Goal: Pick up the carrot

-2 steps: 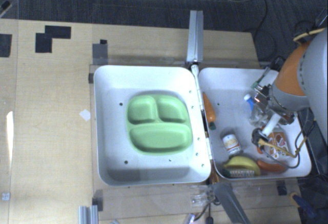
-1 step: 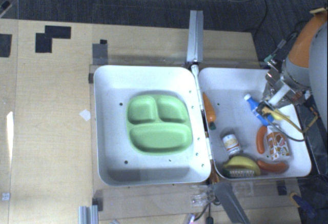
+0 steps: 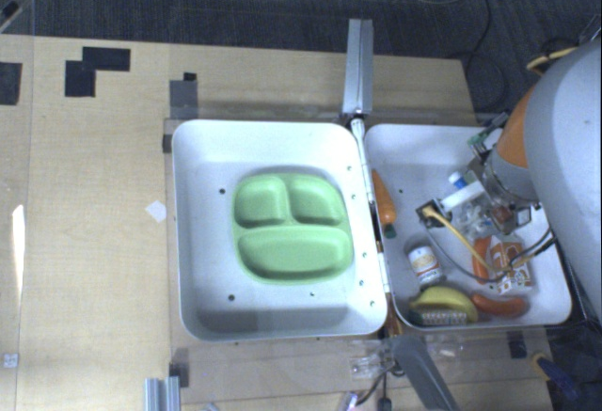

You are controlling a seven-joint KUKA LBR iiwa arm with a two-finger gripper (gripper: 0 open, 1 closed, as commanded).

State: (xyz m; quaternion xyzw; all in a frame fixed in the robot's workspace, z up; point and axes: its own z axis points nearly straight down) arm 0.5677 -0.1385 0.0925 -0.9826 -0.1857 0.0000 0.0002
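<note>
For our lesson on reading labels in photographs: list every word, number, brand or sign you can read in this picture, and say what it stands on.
None can be read.
Small jar in the right bin: a label band, too blurred to read.
Packet near the gripper: print too small to read.
Black squares on the bench: plain shapes, no text.

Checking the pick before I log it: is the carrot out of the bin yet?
No, still in. The carrot lies flat along the right bin's left wall, apart from the pincer.
</note>
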